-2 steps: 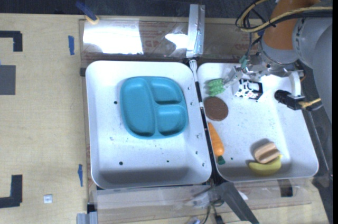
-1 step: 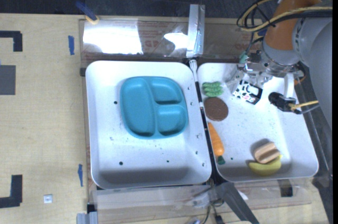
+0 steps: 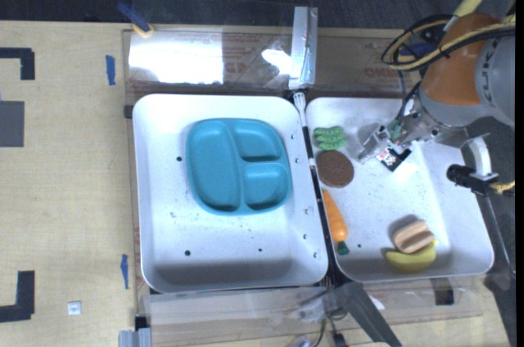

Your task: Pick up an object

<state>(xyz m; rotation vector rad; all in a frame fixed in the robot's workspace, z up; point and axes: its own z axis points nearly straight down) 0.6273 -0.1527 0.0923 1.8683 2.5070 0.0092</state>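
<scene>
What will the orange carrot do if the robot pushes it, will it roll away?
The carrot looks long and round-sided, so it would probably roll sideways if nudged. It lies right against the left wall of the right bin, so that wall would likely stop it. It looks like a smooth toy, so it may be light and a bit slippery.

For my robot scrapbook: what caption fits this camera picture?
Gripper over the right bin, near a brown patty.
</scene>
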